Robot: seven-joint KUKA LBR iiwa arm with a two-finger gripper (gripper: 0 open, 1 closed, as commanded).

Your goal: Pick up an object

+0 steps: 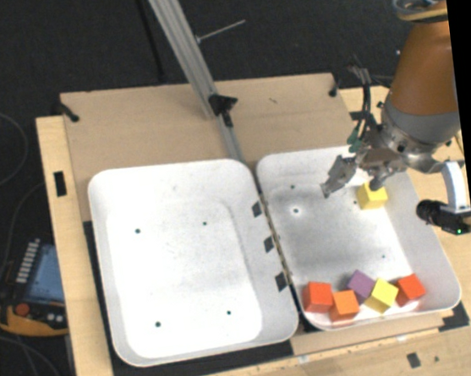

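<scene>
Two bins side by side on the bench (pixel 168 123): the left bin (pixel 117 265) next to the right bin (pixel 302 175), their inner edges touching. In the right bin, a row of five blocks (pixel 363 293) huddles along the near wall, pressed together. One lone block (pixel 372 196) sits farther back, toward the right side, with the gripper (pixel 355 178) right at it, reaching in from the right.

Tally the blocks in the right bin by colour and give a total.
Orange blocks: 3
Yellow blocks: 2
Purple block: 1
Total: 6 blocks, all in the right bin.
</scene>
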